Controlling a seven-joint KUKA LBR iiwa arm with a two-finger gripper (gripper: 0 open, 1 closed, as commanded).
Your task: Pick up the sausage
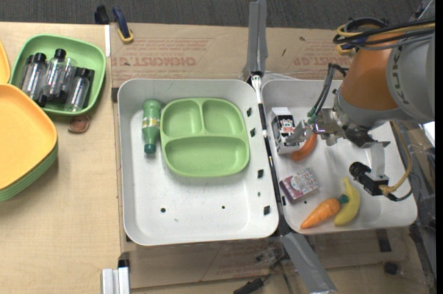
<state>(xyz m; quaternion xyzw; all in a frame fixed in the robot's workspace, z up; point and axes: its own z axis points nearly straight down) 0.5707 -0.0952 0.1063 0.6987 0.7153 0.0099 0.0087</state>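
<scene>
The sausage, a short orange-red piece, lies in the right bin near its left wall. My gripper is low over the sausage's upper end and covers part of it. The arm reaches in from the right, with its orange band above the wrist. Whether the sausage is touched or gripped cannot be made out.
A small white and black carton stands just left of the gripper. A pink carton, a carrot and a banana lie at the bin's front. The left bin holds a green divided plate and a green bottle.
</scene>
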